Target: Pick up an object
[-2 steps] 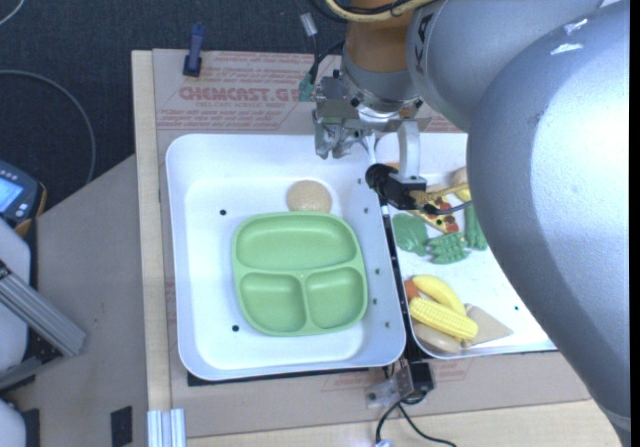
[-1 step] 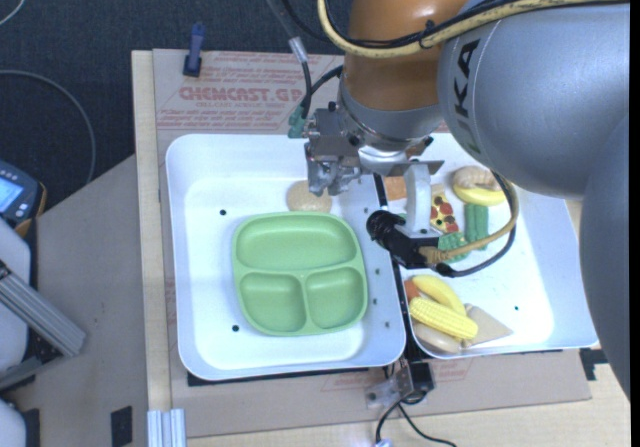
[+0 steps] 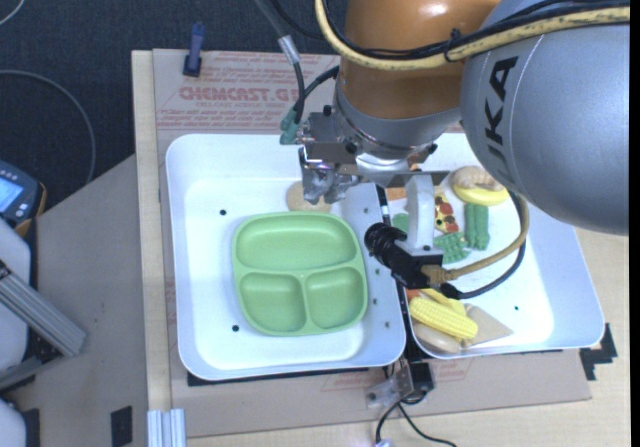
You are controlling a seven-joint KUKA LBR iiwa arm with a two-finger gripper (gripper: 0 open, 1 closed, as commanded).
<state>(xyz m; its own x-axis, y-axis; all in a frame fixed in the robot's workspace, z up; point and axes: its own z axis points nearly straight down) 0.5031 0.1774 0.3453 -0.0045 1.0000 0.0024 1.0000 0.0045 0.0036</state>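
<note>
Tan round piece (image 3: 297, 198) lies in left bin (image 3: 190, 265), just behind green divided plate (image 3: 298, 272), right beside claw (image 3: 318, 185) tip; can't tell claw's grip state.

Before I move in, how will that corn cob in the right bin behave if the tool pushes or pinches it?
The corn cob looks rounded and long, so a sideways push would likely roll it. Its shine suggests smooth plastic, probably slippery and light. It lies against other toy food, so it may nudge them.
</note>
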